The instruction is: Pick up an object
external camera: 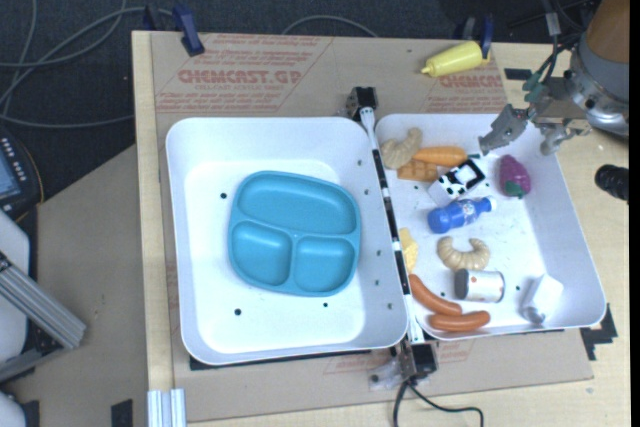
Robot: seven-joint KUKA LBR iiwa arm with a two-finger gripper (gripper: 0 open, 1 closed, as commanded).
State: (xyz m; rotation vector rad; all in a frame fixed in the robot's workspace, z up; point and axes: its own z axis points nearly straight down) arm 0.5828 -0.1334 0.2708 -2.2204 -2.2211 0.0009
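Above the right bin (pixel 575 215), the gripper (pixel 528 129) hangs spread wide, holding nothing, near the purple toy (pixel 515 175).

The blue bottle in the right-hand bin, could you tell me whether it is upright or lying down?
Lying down: the blue bottle rests on its side, white cap pointing right.

The grey arm with its orange band (pixel 612 45) is cut off by the right and top edges. Whether anything is gripped between the metal gripper's (pixel 528 127) fingers cannot be told. The yellow corn-like piece (pixel 407 248) is partly hidden behind the bins' shared rim. The small white-grey object (pixel 538 297) at the right bin's (pixel 585 260) near corner is too blurred to identify.
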